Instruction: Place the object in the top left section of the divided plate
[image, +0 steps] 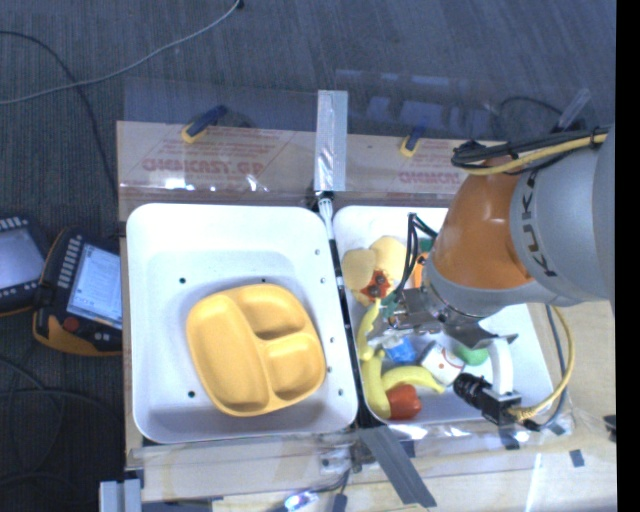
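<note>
- A cluster of toy foods, including a banana (400, 378) and a red piece (403, 401), is seen at the near left corner of the right bin (535, 350).
- The gripper (405, 322) is lowered over this cluster; its state cannot be told.
- The pick step is judged in hand; no object is seen held.
- The divided plate (256, 348) is located in the left bin (160, 250), with its sections unfilled.
- A secure grasp, lift, and leftward transfer across the bin edge are required next.

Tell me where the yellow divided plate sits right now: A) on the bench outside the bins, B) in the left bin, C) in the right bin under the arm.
B: the plate lies in the left bin, while the arm reaches over the right bin with the toys.
</note>
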